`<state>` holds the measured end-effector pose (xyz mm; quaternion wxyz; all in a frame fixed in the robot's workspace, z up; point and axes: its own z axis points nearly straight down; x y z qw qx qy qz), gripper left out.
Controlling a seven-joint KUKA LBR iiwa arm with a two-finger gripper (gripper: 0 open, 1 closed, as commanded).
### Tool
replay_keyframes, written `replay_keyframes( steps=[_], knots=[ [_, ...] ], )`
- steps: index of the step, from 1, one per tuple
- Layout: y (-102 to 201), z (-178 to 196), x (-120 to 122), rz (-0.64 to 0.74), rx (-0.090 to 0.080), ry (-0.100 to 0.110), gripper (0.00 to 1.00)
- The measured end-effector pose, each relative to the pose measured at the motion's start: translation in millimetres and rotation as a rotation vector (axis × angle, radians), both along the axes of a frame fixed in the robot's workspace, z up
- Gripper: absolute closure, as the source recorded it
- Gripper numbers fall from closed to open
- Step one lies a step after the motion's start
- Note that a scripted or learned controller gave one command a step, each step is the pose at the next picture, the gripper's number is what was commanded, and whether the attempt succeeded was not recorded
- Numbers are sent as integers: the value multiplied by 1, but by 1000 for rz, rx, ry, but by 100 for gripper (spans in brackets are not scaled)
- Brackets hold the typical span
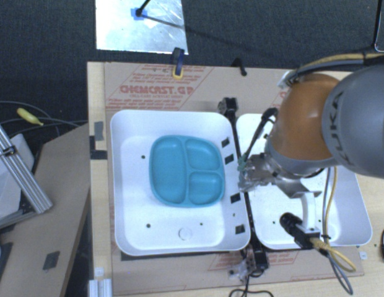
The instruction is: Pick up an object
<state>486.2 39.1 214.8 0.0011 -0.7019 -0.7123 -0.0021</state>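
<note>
The gripper (249,179) hung over the right bin's (353,228) inner edge, finger state indeterminable from my position, while a blue divided plate (186,171) lay in the left bin (133,228).

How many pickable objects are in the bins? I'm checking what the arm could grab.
1: a blue divided plate lying flat in the left bin. The arm covers much of the right bin, so more may be hidden.
</note>
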Motion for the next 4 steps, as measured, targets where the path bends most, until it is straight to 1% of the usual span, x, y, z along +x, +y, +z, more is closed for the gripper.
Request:
replay_keyframes(
  steps=[1, 2, 3, 4],
  knots=[
    [84, 130, 2, 0, 3, -14, 100],
    [108, 160, 1, -8, -2, -4, 100],
    [80, 286, 1, -10, 0, -15, 100],
    [68, 224, 0, -15, -5, 4, 100]
  ],
)
